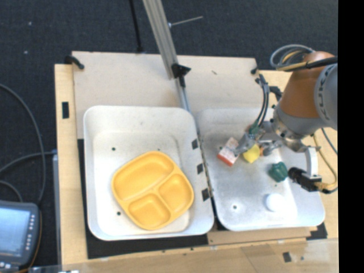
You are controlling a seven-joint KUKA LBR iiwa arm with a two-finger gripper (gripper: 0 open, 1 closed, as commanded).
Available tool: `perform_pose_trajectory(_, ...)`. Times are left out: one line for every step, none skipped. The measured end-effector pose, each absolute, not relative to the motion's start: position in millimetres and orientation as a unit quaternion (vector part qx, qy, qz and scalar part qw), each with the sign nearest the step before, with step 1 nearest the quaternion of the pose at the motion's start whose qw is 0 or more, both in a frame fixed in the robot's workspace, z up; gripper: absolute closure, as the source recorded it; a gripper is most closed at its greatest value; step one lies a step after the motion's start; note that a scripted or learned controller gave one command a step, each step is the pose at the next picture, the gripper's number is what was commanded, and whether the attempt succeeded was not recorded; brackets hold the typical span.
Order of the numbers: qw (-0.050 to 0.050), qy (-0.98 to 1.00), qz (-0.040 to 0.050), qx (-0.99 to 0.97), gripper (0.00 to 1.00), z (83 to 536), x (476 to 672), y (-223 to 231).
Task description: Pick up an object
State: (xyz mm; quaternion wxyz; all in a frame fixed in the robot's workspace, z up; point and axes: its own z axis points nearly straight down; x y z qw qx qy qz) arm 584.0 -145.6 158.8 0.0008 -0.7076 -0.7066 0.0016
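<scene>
— Hovering where, the gripper (pixel 254 143)?
— Low in the right white bin (pixel 250 209), touching the small yellow block (pixel 251 154), beside a red-and-white carton (pixel 228 153).
— Fingers grasping it?
— Cannot tell.
— Left bin (pixel 102 141)?
— Yellow divided plastic tray (pixel 152 189).

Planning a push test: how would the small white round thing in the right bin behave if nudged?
The white round object looks ball-like, so it would probably roll. It sits apart from the green object, so little would stop it before the bin wall. Likely light.
</scene>
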Motion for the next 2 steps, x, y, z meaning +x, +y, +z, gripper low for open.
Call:
perform_pose_trajectory(-0.002,-0.706,-0.0003,-0.708,0.0,109,585.0,-147)
perform_pose_trajectory(-0.004,-0.705,-0.0018,-0.709,1.0,123,586.5,-149)
